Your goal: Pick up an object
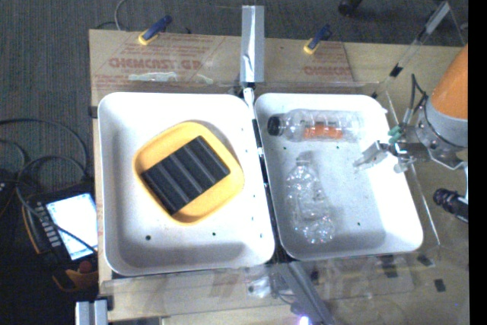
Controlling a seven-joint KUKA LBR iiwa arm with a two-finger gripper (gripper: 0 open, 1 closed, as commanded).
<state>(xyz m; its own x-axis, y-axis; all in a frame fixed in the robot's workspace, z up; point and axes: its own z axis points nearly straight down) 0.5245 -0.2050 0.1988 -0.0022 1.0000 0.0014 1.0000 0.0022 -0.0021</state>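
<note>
Crumpled clear bottle lies in right bin, near-centre, long axis running near to far. Left bin holds yellow tray with black ribbed insert, tilted diagonal, roughly centred. Gripper hovers over right bin's right side, well apart from crumpled bottle, nothing between fingers; whether they stand apart or together, cannot tell. Second clear bottle with orange label lies crosswise along far wall of right bin, black cap pointing left.
</note>
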